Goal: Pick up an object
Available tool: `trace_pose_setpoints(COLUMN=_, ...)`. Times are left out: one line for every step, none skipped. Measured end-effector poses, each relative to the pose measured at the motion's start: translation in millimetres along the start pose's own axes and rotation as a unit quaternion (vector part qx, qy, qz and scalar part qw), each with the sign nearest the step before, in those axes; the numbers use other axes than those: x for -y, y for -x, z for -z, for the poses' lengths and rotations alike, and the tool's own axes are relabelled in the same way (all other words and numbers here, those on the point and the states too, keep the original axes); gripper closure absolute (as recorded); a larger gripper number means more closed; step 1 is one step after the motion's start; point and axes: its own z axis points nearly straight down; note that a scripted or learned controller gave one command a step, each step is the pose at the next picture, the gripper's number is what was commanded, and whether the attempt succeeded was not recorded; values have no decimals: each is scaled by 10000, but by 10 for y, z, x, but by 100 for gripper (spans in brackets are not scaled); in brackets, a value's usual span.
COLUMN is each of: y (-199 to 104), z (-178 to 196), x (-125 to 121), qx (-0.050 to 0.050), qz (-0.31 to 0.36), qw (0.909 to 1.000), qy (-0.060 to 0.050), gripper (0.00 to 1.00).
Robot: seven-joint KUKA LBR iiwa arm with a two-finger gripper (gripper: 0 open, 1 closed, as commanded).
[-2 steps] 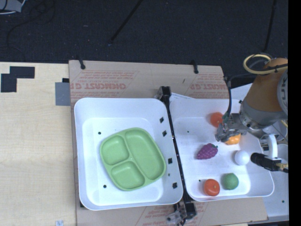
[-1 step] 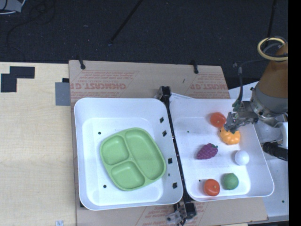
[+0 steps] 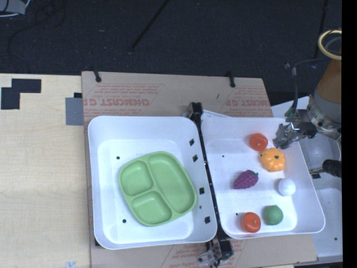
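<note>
Orange pumpkin point(image 3: 273, 159) in right bin point(image 3: 312, 216), just below the tool point(image 3: 283, 136) — tool's grip state: cannot tell. Looks like a light, hard plastic toy — ribbed, rounded, likely slippery. Best taken across its middle; a tomato point(image 3: 257, 142) crowds it nearby.

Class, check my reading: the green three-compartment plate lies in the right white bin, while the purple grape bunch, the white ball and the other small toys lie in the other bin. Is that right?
Not quite. The camera view shows the green three-compartment plate in the left white bin, not the right one. The purple grape bunch, the white ball and the other small toys lie in the right white bin.
</note>
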Motion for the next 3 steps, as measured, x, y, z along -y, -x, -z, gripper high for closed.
trace_pose_setpoints(y=-520, z=-129, x=147, qx=-17, qz=11, qw=10000, qy=-37, gripper=100)
trace_pose_setpoints(y=-1050, z=-236, x=170, qx=-18, qz=14, qw=10000, qy=-36, gripper=100)
trace_pose_setpoints(y=-1531, z=-146, x=285, qx=-16, qz=12, qw=10000, qy=-36, gripper=100)
